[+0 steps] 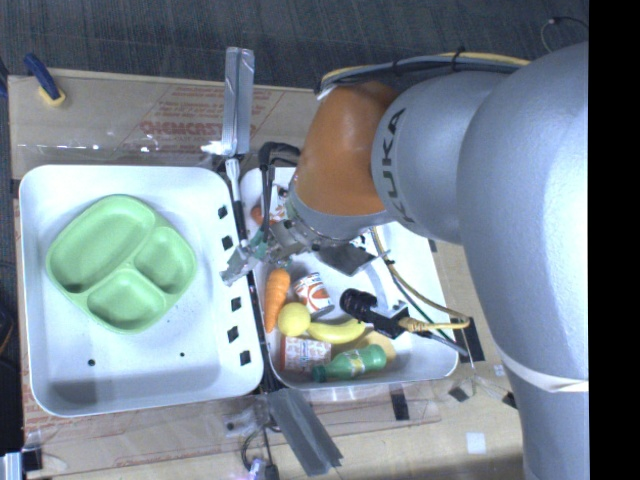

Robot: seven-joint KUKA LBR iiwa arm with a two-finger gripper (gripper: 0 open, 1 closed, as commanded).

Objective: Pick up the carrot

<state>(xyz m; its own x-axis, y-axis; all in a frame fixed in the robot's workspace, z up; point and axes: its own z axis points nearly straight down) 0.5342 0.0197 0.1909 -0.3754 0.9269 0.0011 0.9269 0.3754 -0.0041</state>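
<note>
— So, what sits at the left of the surface [90, 108]?

— The left bin [40, 368]. A green plate [120, 260] with three compartments lies in its left half.

— And the pincer?

— The pincer [252, 252] is over the wall between the two bins, at the end of the arm [345, 158], which reaches in from the right. I cannot tell whether it is wide or narrow.

— Where is the carrot?

— The carrot [276, 298] lies in the right bin [432, 366], lengthwise along its left wall. It is just on the near side of the pincer, and I cannot tell whether the two touch.

— What lies beside it?

— A lemon [293, 318] is against its right side, with a can [314, 293] just beyond the lemon. A banana [340, 332] stretches right from the lemon. A green bottle [350, 363] lies by the near wall.
</note>
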